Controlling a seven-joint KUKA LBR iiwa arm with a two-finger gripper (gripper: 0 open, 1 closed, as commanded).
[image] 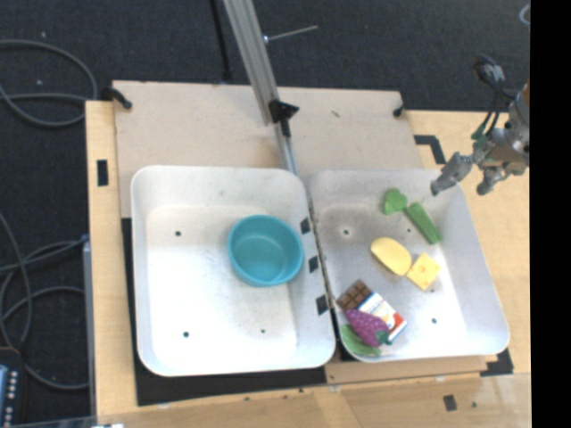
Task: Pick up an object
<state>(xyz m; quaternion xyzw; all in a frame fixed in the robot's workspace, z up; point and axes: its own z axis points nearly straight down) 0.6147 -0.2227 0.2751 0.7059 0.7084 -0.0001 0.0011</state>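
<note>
Dark floor with loose cables surrounds the desk (pixel 214 132), which bears two white bins. Task status: nothing is lifted yet; the whole pick remains to do. The end effector (pixel 467 175) hangs at the upper right edge of the right bin (pixel 464 310), its fingers spread wide with nothing between them. Nearest candidate is a green toy (pixel 412 214), lying flat inside the right bin just below the end effector: a rounded head on a long stem. A yellow block (pixel 424 271) lies further down.
</note>
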